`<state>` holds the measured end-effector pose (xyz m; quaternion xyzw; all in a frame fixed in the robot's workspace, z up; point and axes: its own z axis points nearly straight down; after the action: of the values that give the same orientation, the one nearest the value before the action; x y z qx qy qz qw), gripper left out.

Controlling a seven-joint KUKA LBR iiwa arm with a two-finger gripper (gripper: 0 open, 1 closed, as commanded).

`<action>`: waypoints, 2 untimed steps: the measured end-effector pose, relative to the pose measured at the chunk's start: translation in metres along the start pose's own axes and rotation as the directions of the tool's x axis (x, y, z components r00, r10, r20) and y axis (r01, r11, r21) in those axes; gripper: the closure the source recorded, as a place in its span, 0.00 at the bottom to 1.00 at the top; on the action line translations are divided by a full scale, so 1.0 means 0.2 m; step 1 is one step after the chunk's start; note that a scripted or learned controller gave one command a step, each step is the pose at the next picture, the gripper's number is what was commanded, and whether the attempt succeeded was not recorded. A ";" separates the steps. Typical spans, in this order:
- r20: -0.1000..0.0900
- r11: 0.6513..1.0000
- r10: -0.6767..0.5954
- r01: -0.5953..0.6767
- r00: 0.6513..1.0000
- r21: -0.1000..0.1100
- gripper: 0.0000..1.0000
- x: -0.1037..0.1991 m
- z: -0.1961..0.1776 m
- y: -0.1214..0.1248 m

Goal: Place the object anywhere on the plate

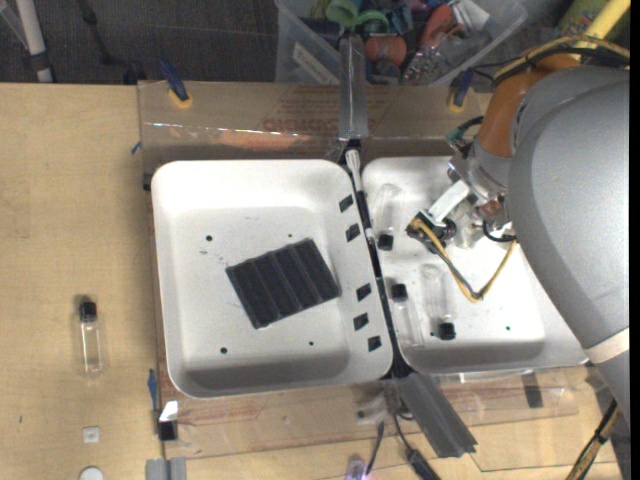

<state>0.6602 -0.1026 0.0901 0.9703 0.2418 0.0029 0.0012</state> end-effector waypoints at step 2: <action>0.005 0.977 -0.213 0.213 0.977 0.004 1.00 0.09 -0.57 -0.21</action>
<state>0.6561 -0.0557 0.2049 0.9388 0.3443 -0.0001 0.0004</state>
